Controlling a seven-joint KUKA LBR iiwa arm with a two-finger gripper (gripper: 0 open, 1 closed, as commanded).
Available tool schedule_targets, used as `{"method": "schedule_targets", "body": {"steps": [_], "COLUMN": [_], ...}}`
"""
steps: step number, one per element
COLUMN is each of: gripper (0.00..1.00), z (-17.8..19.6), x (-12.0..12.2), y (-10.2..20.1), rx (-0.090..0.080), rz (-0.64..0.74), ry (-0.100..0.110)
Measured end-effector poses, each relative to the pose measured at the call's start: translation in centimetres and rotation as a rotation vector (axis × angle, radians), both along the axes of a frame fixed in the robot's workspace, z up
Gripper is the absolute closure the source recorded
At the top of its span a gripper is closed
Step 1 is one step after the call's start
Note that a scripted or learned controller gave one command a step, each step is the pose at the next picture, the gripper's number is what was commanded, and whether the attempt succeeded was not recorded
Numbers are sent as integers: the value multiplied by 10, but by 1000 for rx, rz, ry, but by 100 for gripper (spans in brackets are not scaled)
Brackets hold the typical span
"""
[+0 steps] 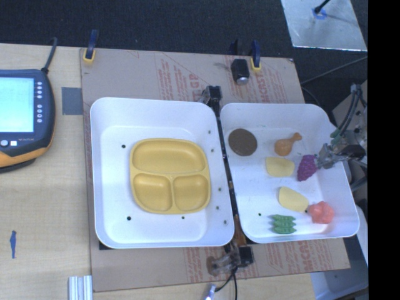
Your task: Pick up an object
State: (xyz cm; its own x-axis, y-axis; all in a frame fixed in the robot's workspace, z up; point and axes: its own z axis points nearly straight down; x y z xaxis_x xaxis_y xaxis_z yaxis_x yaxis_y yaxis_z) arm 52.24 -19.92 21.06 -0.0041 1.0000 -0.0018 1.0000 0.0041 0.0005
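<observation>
Camera view put our pincer (324, 159) at mid-right, touching the purple grapes (306, 167). We couldn't tell its state.

A light wooden table (44, 217) fills the near and left part of the scene, covered in the middle by a brown cardboard sheet (175, 74) clamped at its far edge. Beyond the table lies dark carpeted floor (187, 11), with a pale grey panel (322, 24) at far right.
</observation>
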Motion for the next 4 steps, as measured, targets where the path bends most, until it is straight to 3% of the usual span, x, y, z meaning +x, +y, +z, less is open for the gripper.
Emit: {"method": "schedule_targets", "body": {"steps": [1,2,3,4], "gripper": [100,0,0,0], "z": [-1,-1,-105,-119], "x": [28,27,27,74], "y": [72,71,9,55], "rx": [2,1,-2,2], "rz": [2,1,0,2], "ry": [2,2,-4,2]}}
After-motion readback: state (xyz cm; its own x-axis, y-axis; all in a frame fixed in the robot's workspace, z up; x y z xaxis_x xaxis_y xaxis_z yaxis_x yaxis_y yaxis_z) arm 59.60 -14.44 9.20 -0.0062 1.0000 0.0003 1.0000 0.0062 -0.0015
